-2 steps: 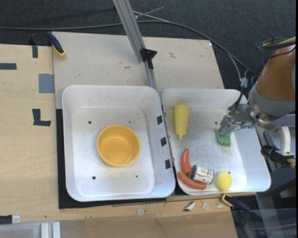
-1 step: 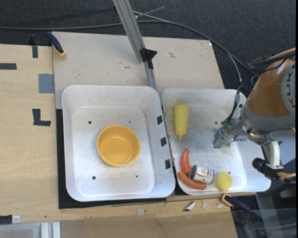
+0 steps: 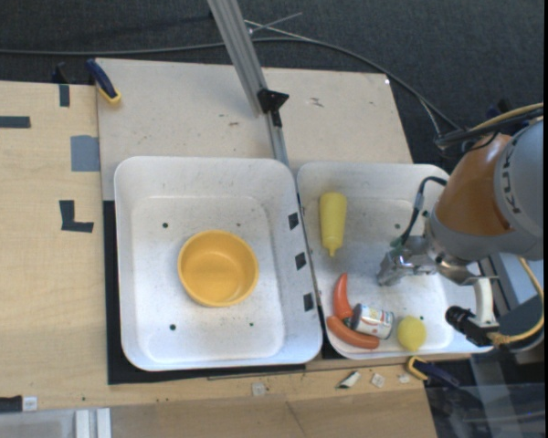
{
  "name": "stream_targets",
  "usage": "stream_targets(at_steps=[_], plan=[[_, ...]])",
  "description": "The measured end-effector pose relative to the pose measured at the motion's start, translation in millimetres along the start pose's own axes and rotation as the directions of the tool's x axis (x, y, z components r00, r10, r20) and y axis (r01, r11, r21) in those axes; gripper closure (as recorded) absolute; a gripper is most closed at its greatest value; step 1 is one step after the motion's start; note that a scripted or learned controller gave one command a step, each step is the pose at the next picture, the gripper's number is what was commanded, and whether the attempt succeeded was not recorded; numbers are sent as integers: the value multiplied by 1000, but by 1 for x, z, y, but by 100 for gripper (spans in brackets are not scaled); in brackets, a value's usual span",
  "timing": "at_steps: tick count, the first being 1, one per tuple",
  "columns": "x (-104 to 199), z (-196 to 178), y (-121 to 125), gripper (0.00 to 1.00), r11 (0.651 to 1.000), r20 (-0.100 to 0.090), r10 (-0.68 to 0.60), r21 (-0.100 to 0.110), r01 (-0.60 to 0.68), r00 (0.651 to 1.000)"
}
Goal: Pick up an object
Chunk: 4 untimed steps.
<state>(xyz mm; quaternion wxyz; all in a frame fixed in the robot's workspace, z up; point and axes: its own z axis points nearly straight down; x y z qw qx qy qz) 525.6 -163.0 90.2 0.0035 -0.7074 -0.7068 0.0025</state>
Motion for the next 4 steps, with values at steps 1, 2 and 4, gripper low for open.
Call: stream_targets(at_steps=[1, 2, 4], plan=[[1, -11, -1, 100, 1000, -3, 0, 5, 0, 1000], [-5, -72, -1, 100, 1000, 1, 0, -9, 0, 1000], [58, -119, 8, 100, 1000, -2, -7, -3, 7, 1000]])
